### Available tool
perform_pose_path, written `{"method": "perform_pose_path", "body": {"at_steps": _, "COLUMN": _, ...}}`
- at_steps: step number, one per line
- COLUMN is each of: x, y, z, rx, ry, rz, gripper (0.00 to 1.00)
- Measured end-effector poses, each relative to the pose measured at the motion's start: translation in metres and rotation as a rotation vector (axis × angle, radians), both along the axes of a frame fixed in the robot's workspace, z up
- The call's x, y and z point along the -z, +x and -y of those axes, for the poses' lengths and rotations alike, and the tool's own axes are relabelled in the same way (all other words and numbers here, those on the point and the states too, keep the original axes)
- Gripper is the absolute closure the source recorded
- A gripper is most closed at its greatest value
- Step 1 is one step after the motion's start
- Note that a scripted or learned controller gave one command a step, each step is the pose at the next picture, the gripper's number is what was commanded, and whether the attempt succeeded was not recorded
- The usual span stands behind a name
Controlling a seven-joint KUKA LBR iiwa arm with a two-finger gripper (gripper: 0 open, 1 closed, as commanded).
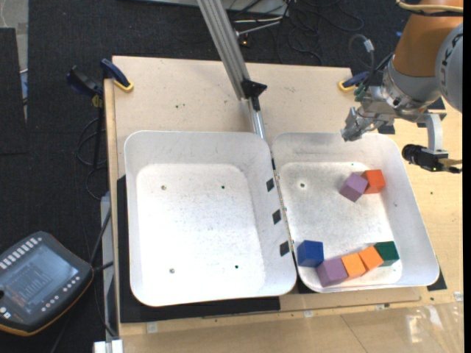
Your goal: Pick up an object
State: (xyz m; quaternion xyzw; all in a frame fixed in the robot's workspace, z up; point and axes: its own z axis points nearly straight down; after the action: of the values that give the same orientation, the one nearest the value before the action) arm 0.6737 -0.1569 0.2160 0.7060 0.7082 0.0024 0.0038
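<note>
Grey arm (430,57) with its orange band enters from the right, partly cut off by the frame edge. Its gripper (355,129) hangs over the right bin's (412,204) far rim — too blurred to tell how it is set. Within that bin lie a purple cube (354,187) touching an orange cube (374,180), and near the front a row — blue (310,253), purple, orange, green.

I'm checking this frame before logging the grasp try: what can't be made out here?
- Two-finger gripper, camera view: small and blurred above the right white bin; fingers unreadable.
- Grey arm with the orange band: cut off by the top and right edges.
- Green cube, orange cube and purple cube: packed in a row, so their touching faces are hidden.
</note>
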Motion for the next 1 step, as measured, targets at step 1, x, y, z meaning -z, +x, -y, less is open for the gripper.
{"method": "perform_pose_path", "body": {"at_steps": 1, "x": -0.0129, "y": 0.0010, "z": -0.0002, "rx": 0.001, "ry": 0.001, "rz": -0.004, "gripper": 1.00}}
